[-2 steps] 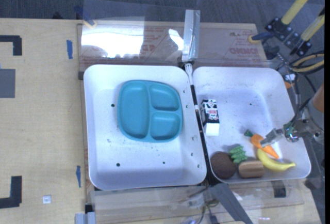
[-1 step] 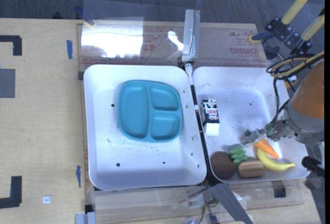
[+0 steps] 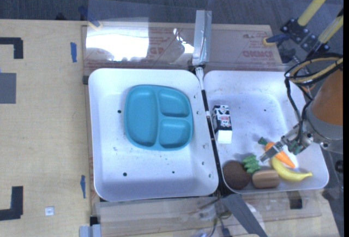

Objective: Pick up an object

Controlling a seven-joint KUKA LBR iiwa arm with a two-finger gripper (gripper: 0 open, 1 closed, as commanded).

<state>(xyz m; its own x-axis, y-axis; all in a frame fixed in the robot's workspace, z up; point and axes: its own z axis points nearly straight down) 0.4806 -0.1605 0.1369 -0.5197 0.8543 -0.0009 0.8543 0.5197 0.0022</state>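
Look at the gripper (image 3: 277, 149) in the right-hand shallow white bin (image 3: 256, 86): its metal fingers are down among the toys at about four o'clock in that bin, touching or just over the small orange carrot-shaped toy (image 3: 282, 157). You cannot tell from this slant whether they are spread or pinching anything.

Just below lies the yellow plastic banana (image 3: 294, 173), close to the bin's near rim. To its nine o'clock sit a tan oblong potato-like piece (image 3: 265, 178), a green leafy bit (image 3: 251, 164) and a dark brown round piece (image 3: 235, 174).

A small black-and-white printed carton (image 3: 222, 123) lies apart at the bin's nine o'clock, its print too small to read.

The left-hand white bin (image 3: 103, 137) holds a teal divided plastic plate (image 3: 158, 117) with bare floor around it.
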